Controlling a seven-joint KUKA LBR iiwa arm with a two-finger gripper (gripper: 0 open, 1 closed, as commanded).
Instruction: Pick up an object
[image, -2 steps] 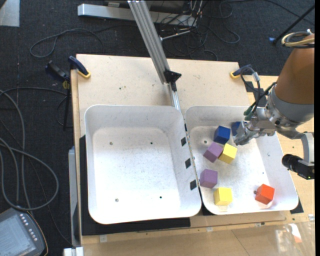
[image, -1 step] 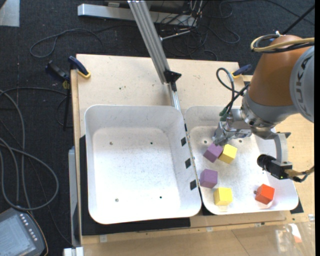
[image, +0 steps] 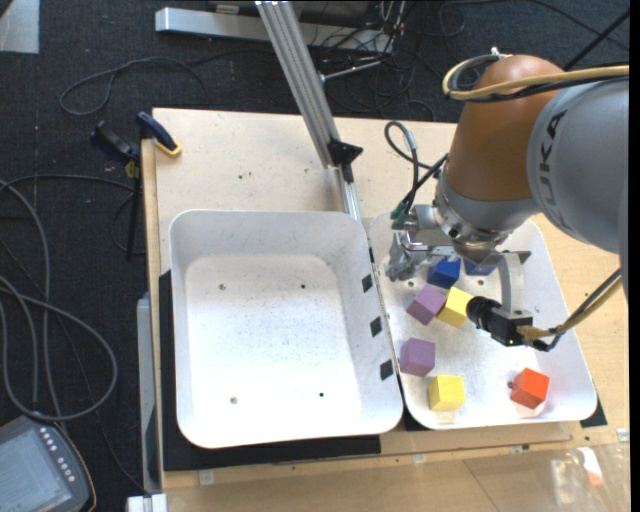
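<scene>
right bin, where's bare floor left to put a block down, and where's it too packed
In the right bin, bare floor lies between the lower purple cube and the orange cube, and along the far right wall above the orange cube. It is crowded at the upper left, where the blue cube, upper purple cube and upper yellow cube cluster under the gripper.

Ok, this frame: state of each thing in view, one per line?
gripper: low in right bin, over blue block
blue block: partly hidden under gripper
upper purple block: touching upper yellow block
lower purple block: loose
lower yellow block: loose
orange block: loose, near rim
</scene>
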